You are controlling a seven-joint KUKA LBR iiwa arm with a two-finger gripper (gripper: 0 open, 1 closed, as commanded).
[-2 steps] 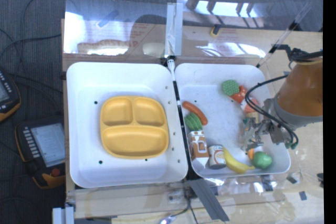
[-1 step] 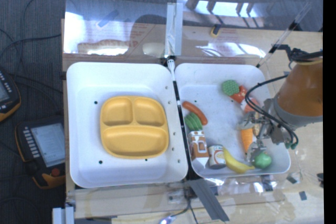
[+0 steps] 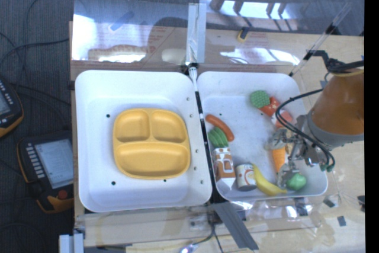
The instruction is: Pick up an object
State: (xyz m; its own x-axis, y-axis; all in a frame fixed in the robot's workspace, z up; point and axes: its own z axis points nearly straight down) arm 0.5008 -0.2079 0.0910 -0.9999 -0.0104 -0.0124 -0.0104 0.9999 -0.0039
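Right white bin [image 3: 237, 101]: small orange carrot [image 3: 278, 159], upright, beside gripper [image 3: 290, 158].

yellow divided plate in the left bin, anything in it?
Empty. The yellow plate shows three bare compartments; the toy food all lies in the right bin.

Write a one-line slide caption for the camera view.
KUKA arm's gripper reaches into the right bin among toy foods near a carrot; yellow divided plate sits in the left bin.
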